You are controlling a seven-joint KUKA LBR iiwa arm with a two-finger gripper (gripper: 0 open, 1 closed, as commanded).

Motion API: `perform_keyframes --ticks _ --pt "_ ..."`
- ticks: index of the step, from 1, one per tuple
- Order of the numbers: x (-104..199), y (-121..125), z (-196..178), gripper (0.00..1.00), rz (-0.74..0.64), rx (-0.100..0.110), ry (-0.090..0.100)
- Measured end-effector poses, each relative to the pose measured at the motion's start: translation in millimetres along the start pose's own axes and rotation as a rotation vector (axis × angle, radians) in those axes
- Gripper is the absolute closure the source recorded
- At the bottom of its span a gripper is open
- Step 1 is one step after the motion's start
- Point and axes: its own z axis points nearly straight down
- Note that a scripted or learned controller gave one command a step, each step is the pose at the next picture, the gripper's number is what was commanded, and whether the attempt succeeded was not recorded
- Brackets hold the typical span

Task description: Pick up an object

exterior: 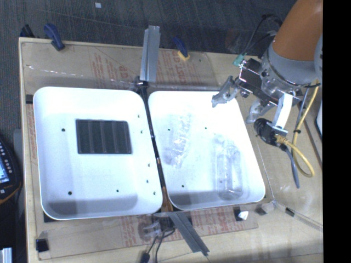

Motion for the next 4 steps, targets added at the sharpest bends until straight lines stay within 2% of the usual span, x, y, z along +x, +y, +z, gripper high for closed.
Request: perform_keyframes --ticks 1,2,3,4 --pt "84.6 -44.1 86.6 0.00 0.113 0.005 -0.001" --pt "36.8 -25.6 114.7 0.00 -0.108 0.004 0.000" --pt "-18.9 19.4 86.3 0.00 -0.235 0.002 0.000" --pt "44.3 -42.6 77.4 0.00 -0.053 0.004 0.000"
